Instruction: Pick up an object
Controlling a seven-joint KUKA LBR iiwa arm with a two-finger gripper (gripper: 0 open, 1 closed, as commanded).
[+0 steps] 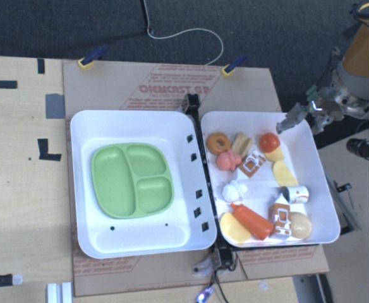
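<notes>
My gripper (pixel 304 120) hangs over the far right corner of the right bin (pixel 320 169), its two dark fingers spread open with nothing between them. Just left of it and lower lies a red tomato (pixel 268 142). The bin also holds a brown doughnut (pixel 218 142), a tan piece (pixel 240 144), a pink toy (pixel 229 161), a brown-and-white carton (pixel 253 164), a yellow banana (pixel 284 173), a small white cup (pixel 297 194), an orange carrot (pixel 251 221) and a yellow lemon (pixel 234 231).
The left bin (pixel 83 169) holds a green divided plate (pixel 133 180). A black divider with clips (pixel 198 169) runs between the bins. Both bins sit on a cardboard sheet (pixel 165 87) on the wooden bench. A white cable (pixel 184 33) loops behind.
</notes>
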